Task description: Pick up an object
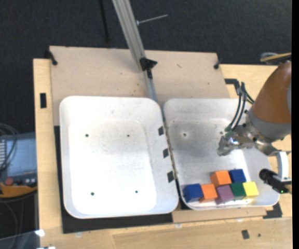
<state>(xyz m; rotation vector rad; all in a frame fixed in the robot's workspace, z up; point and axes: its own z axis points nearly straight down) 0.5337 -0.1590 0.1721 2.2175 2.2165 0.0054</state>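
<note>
1. I have the grey arm with its orange band coming in from 3 o'clock, and its claw (226, 143) hangs over the right shallow white plastic bin (191, 113), about mid-bin toward the 3 o'clock wall. From this slant I cannot tell whether it is released or clenched, and I see nothing carried under it.

2. The things to pick are all small coloured cubes packed along the 6 o'clock wall of that right bin: a blue cube (192, 192) at the 9 o'clock end, then an orange cube (209, 192), a purple cube (225, 193), a green cube (238, 190) and a yellow cube (250, 189), with a second orange cube (221, 177) and a second blue cube (237, 176) just behind the row.

3. They touch one another, so I judge a grab in the middle of the pack is likely to jam or shove the neighbours.

4. My choice would be the blue cube at the 9 o'clock end, since its outer side looks free, or the rear orange cube, whose 12 o'clock face is open.

5. I would move the claw toward 6 o'clock, centre it over the chosen cube, and turn it so the jaws close across the two free faces.

6. I would descend straight and stay clear of the bin wall, which sits just beside the front row.

7. The left shallow white bin (77, 139) on the worktop (134, 61) plays no part in this step.
</note>
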